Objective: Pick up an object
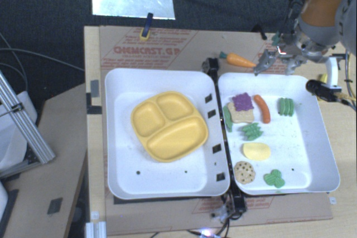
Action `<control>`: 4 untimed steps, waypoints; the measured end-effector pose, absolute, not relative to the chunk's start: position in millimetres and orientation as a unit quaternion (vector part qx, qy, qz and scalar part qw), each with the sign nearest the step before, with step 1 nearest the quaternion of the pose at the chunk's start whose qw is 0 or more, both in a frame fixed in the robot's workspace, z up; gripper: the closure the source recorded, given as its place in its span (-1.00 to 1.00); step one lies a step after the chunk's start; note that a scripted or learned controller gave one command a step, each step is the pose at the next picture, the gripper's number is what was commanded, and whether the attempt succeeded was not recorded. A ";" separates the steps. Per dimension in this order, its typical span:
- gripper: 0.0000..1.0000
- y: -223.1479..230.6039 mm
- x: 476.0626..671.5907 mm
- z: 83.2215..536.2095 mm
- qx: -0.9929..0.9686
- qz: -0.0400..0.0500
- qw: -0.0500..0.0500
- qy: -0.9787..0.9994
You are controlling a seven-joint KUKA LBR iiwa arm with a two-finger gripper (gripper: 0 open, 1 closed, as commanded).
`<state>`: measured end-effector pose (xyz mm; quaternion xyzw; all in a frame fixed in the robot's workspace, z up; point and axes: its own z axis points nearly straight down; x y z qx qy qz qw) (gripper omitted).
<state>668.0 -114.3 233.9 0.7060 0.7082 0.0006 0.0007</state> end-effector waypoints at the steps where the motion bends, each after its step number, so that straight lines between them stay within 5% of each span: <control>1: -1.00 -51.7 649.6 442.1 0.703 0.008 0.008 0.711; 2: 1.00 -55.0 649.4 442.0 0.704 0.002 0.003 0.710; 3: 1.00 6.0 662.8 343.6 0.704 -0.001 -0.003 0.710; 4: 1.00 18.7 669.1 361.9 0.705 0.001 0.001 0.709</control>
